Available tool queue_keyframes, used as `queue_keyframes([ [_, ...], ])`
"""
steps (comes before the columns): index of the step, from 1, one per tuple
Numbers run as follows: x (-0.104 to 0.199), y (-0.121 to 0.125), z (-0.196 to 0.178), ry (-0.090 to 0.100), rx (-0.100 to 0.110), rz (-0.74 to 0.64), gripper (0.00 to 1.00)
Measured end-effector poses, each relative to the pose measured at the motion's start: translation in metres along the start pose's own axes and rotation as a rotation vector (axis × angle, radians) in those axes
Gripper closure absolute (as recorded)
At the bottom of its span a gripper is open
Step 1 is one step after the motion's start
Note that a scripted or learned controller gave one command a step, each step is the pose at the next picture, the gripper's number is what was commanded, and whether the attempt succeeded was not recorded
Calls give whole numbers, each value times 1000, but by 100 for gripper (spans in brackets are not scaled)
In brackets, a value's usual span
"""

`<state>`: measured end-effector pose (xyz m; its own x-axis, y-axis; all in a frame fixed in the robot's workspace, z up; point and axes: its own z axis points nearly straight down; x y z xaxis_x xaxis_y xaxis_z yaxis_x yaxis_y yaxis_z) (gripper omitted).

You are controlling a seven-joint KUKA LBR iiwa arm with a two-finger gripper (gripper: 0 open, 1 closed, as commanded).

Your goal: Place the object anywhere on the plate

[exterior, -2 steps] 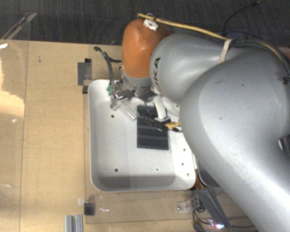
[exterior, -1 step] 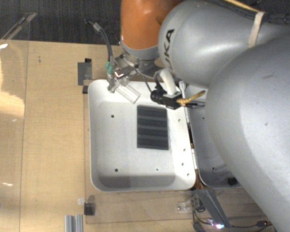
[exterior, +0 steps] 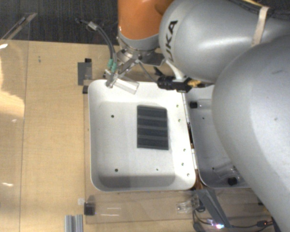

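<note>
A robotics lab; KUKA arm (exterior: 222, 37) over white bins (exterior: 101, 129) on a bench (exterior: 38, 129).

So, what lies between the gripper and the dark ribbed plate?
In the camera view, only bare white floor of the left bin separates the gripper from the plate.

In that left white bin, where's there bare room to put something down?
The left bin has bare floor along its left side and in front of the dark ribbed plate, toward the near wall. It is crowded at the far left corner, where the gripper hangs.
</note>
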<state>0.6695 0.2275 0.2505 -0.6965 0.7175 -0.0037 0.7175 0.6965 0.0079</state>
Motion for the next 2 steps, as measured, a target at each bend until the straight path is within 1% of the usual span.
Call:
queue_keyframes([
  [1,8,-10,121,3,4,201,100],
  [2,0,0,162,1,-1,-88,100],
])
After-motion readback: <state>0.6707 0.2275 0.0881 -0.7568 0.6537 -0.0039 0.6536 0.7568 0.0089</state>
